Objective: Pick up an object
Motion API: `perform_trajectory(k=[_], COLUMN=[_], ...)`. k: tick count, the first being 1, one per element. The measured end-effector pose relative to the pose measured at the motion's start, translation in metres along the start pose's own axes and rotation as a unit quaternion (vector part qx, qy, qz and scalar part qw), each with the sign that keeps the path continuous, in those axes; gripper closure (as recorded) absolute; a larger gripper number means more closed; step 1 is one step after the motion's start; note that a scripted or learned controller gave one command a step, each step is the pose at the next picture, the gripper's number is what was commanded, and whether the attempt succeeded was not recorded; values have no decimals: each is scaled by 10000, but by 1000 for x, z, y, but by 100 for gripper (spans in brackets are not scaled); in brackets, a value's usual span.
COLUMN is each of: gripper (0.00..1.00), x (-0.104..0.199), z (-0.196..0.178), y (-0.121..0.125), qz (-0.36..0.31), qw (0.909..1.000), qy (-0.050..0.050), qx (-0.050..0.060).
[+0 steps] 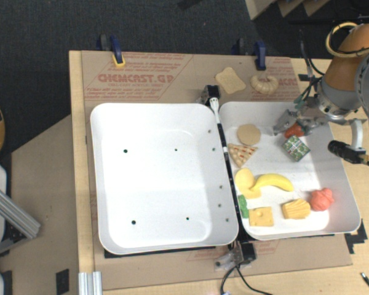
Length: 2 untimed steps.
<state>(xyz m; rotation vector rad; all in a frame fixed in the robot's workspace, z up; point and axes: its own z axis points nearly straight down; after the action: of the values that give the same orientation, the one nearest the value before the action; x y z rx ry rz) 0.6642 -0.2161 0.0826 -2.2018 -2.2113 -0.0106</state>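
The green cube-like block [296,147] lies tilted on the floor of the right bin [338,192], in its upper right part, clear of the other contents. Just above and to its left sits a small red piece [293,129], directly under the gripper [292,125]; from this angle it cannot be told whether the red piece is between the fingers or merely beneath them, nor whether the gripper is spread or pressed together. The gripper is low over the bin's upper right area, very near the green block but not seen touching it. The arm [347,72] enters from the right, its orange band at the upper right and the grey wrist angled down and leftward toward the bin. Further left in the same bin lie a round tan cookie [248,134] and, just below it, a pizza slice [240,153] near the dividing wall. Lower down are a banana [274,182], a yellow rounded piece [245,182] touching its left end, a cheese wedge [261,216], an orange-yellow item [296,209] and a pink-red item [321,198] side by side. The left bin [104,165] adjoins the right one. Beyond the bins, on the cardboard bench top [141,75], rest a bread slice [230,80] and a tan knotted pastry [264,83].
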Motion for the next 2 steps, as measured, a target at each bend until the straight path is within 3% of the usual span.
perform_trajectory(k=[2], gripper=[0], x=[0], z=[-1], y=[2], qz=[3], qw=[10000], qy=[-14], qx=[29])
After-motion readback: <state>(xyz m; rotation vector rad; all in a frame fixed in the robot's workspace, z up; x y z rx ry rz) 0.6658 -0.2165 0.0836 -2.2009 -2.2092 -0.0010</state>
